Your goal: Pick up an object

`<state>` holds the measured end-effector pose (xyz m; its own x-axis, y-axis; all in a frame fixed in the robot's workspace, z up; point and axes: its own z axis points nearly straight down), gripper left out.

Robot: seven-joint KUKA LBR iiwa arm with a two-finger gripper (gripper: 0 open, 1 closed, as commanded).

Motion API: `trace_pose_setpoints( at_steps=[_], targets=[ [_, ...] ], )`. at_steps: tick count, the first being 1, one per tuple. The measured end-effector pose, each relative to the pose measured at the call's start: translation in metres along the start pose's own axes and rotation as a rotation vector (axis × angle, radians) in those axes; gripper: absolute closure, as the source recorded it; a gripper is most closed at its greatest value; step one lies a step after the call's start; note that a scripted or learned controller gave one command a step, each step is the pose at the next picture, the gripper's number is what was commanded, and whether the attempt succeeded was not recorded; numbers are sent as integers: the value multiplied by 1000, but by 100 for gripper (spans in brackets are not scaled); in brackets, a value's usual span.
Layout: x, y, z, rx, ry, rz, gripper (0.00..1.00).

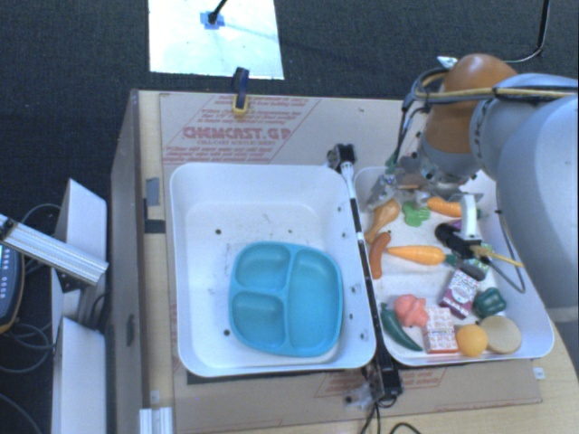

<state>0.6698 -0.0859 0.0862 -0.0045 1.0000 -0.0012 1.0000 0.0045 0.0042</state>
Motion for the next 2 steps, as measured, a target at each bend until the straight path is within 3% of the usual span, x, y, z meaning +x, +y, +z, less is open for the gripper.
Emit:
trace_pose_setpoints(
  at_steps=[1, 2],
  targets=[
    [-1, 2, -12, -5, -1, -2, 100],
    [-1, 1, -12, -5, -1, -2, 0]
  ],
)
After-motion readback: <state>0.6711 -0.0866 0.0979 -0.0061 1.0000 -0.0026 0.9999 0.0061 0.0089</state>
